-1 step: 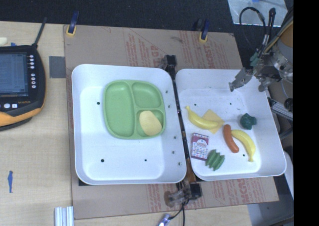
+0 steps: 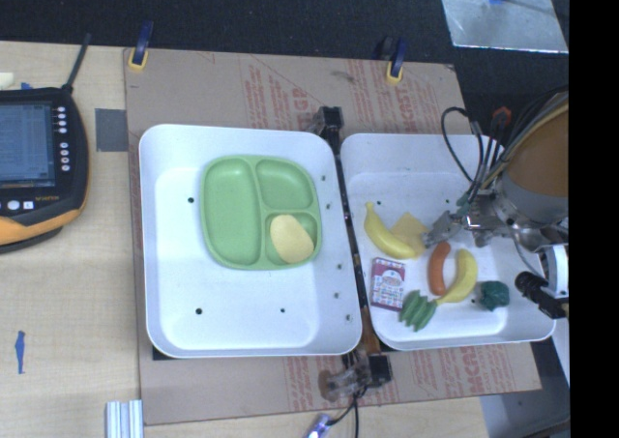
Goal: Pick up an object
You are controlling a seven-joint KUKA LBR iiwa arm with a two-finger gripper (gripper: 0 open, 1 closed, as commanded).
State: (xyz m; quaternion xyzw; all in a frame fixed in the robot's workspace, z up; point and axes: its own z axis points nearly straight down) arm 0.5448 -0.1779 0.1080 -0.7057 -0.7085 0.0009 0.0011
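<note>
So I'm hanging over the right bin (image 2: 503, 330) with my gripper (image 2: 462, 223) just above the pile, and nothing is between the fingers that I can see. Whether they're spread or closed, I honestly can't tell from this angle.

My pick would be the sausage (image 2: 439, 268), sitting right below me, squeezed between the two bananas (image 2: 390, 233) (image 2: 462, 277) and touching the right one. Looks like toy plastic, so probably light, stiff and a bit slick. I'd pinch it across the narrow middle, not the rounded ends, or it'll squirt out.

The red card (image 2: 388, 284) and green pepper (image 2: 418, 310) sit near the front wall. The left bin (image 2: 174, 310) has a green divided plate (image 2: 237, 209) with a yellow lump (image 2: 291, 238) on it.
</note>
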